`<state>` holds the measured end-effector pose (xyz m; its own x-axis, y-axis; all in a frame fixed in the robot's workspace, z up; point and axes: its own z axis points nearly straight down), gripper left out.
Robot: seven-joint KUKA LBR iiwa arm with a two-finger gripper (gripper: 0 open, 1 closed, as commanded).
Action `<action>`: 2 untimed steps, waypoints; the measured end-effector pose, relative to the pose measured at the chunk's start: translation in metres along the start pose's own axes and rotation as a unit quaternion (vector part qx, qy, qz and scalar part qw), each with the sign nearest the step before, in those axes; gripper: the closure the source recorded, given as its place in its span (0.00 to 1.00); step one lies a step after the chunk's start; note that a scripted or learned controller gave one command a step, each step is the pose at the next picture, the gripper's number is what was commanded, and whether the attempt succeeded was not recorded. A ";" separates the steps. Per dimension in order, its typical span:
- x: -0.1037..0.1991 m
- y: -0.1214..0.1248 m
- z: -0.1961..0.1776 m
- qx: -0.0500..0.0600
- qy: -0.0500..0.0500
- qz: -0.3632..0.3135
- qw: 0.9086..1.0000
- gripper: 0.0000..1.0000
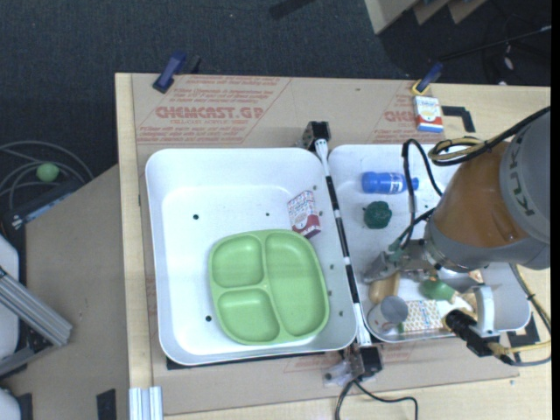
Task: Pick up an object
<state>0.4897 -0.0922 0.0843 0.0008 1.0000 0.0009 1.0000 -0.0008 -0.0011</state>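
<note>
Step in hand: reach into the right bin (350,160), pick not yet made. Next move calls for settling on one item and closing on it cleanly.

Arm (477,213): enters from the right, wrist bent low over the bin's near half. Hand (404,265): down among the clutter; open or closed cannot be told.

Candidates, right bin: blue bottle (385,182) and dark green piece (377,214) at the far end, apart; grey disc (392,309) near the front.

Left bin (175,191): green divided tray (267,287), small red-and-white packet (303,211)

arm (516,204): grey casing | orange band above wrist | black cables looped alongside | black lettering
</note>
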 end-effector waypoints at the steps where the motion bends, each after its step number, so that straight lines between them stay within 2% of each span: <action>1: 0.000 0.000 -0.010 -0.001 0.000 0.000 1.000 1.00; 2: 0.047 0.054 -0.100 -0.001 0.000 -0.001 1.000 1.00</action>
